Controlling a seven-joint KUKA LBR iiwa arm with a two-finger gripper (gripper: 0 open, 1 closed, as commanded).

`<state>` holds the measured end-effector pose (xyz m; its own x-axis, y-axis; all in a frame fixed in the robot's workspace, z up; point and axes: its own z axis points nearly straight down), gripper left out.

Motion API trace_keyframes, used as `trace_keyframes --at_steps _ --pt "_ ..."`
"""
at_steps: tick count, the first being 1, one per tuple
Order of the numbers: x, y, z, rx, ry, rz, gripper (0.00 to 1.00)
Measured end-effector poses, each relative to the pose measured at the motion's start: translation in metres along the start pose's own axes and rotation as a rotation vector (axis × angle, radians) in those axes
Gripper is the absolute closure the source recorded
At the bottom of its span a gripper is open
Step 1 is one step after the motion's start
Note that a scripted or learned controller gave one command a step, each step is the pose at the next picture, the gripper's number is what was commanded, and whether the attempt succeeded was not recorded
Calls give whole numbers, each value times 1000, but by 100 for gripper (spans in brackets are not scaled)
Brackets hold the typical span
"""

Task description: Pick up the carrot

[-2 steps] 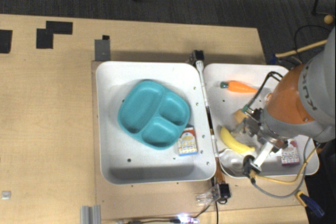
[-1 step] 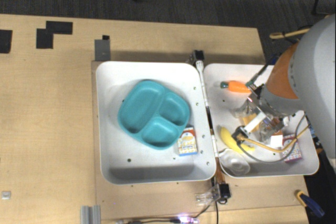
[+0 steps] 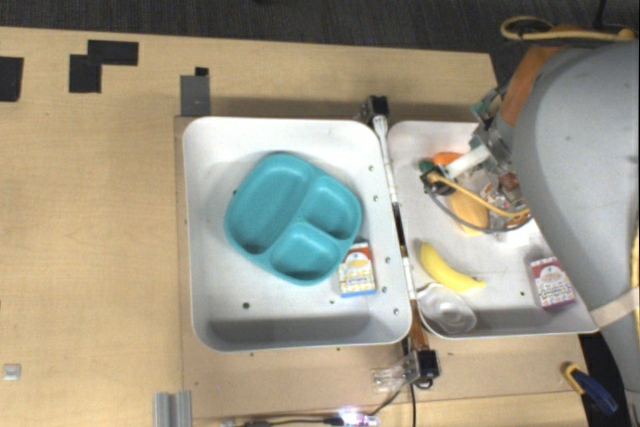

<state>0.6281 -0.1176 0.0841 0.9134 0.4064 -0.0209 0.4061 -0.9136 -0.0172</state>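
Bench (image 3: 90, 245): tan wood, flat, fills most of the frame. Arm (image 3: 585, 185): smooth grey bulk at the right edge, orange band at upper right. Left bin (image 3: 215, 315): shallow white plastic, rounded corners, centre frame. Right bin (image 3: 405, 140) just beside it. Teal divided plate (image 3: 292, 216), three compartments, glossy, in the left bin with a small printed carton (image 3: 357, 272) at its lower right. Tool (image 3: 478, 183) low in the right bin, tangled in cables; can't tell its opening. Carrot (image 3: 450, 160): orange bit just left of the tool, touching or nearly. Yellow banana (image 3: 448, 270) below, curved. Second carton (image 3: 551, 282) lower right.
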Motion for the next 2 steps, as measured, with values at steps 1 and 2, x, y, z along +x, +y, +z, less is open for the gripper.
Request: trace_keyframes --at_steps 1,2 --pt "-30 -50 0 -11 22 200 0" --pt "-28 -51 -12 -9 23 184 100"
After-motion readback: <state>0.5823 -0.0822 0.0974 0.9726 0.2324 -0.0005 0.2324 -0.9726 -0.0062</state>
